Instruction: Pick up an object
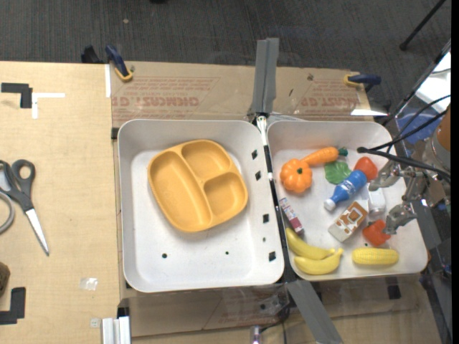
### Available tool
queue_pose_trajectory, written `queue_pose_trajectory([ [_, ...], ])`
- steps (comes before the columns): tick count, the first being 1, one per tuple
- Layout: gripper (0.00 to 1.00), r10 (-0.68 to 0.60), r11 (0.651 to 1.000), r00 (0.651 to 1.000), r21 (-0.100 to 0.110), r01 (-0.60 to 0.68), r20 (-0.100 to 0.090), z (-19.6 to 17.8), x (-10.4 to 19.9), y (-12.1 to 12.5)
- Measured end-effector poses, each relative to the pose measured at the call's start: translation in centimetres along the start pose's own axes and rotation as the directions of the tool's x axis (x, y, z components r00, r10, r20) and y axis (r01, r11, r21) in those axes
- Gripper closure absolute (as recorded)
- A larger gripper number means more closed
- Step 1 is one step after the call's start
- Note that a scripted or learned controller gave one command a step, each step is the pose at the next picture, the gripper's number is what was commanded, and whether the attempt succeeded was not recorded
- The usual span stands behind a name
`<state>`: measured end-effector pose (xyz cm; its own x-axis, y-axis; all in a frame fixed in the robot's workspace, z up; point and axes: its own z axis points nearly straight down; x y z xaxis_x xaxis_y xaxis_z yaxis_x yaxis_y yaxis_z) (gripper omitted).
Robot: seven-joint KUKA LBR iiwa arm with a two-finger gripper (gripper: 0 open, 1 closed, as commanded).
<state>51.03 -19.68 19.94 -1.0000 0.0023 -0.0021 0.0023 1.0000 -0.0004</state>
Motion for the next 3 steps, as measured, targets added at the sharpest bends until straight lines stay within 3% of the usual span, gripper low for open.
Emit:
queue_pose_trajectory([
  [1, 0.00, -0.014, 1.000, 1.000, 0.000, 0.014, 0.004, 9.4, -8.0, 3.5],
  [2, 0.00, -0.027, 1.000, 1.000, 0.000, 0.027, 0.005, 10.5, -12.3, 8.5],
  [3, 0.00, -0.231, 0.973, 0.973, -0.001, 0.231, -0.003, 10.7, -14.1, 1.5],
])
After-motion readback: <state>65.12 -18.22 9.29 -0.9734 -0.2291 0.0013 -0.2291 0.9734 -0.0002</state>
